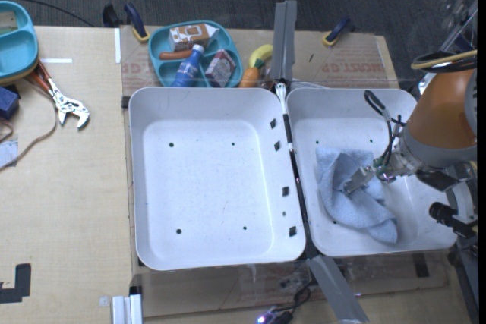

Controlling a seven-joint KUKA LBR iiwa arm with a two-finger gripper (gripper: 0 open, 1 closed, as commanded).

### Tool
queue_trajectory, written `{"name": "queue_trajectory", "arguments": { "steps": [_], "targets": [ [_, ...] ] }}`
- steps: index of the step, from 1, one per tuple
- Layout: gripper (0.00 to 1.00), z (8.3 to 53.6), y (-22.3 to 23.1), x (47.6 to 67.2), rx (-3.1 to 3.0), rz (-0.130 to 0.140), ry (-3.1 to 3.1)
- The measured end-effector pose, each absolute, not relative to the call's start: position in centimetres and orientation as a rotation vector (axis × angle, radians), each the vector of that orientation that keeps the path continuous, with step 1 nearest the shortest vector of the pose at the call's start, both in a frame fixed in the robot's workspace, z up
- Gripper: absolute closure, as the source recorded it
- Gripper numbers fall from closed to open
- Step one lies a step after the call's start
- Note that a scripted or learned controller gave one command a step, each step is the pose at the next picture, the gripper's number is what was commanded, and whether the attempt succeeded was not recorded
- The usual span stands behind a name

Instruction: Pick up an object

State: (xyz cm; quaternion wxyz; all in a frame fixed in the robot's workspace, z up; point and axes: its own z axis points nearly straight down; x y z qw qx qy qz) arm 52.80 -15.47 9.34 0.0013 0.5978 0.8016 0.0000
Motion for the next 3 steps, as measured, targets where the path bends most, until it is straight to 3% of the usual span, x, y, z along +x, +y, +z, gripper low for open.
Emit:
{"name": "queue_trajectory", "arguments": {
  "steps": [1, 2, 3],
  "targets": [
    [0.0, 9.3, -9.8, 57.8, 1.898, 0.003, 2.499],
    [1.0, 10.3, -10.0, 57.8, 1.901, 0.003, 2.497],
    [1.0, 19.2, -6.1, 62.3, 1.978, -0.002, 2.439]
  ]
}}
